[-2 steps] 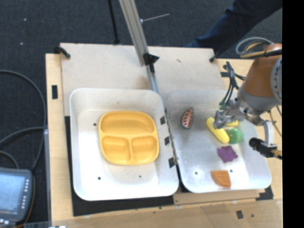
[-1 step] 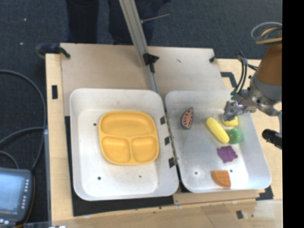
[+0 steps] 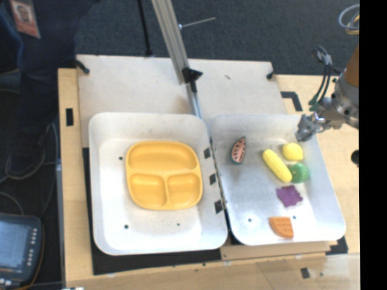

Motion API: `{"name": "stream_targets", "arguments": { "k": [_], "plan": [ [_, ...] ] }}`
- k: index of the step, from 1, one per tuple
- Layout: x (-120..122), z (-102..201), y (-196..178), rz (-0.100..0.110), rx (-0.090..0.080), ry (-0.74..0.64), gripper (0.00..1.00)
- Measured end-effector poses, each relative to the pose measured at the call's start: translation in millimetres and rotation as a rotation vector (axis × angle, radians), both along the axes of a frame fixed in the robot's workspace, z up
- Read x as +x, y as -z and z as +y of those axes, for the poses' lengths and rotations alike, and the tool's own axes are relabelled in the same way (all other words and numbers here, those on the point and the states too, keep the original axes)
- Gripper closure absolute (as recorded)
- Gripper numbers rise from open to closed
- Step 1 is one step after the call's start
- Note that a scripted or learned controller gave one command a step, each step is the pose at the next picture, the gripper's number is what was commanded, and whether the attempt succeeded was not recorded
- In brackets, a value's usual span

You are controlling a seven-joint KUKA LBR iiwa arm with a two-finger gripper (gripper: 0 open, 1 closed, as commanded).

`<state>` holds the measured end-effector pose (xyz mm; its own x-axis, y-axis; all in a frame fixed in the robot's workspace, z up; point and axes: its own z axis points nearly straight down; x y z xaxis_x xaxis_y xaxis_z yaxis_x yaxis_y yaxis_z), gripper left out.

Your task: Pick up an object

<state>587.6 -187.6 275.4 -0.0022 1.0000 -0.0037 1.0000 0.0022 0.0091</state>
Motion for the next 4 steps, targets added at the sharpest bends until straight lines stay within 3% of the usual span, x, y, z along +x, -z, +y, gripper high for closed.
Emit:
{"name": "stream_targets", "arguments": {
  "k": [1, 4],
  "plan": [
    [1, -1, -18, 0.005, 0.002, -0.001, 1.00],
    [-1, 144, 13, 0.009, 0.004, -0.003, 1.00]
  ]
}}
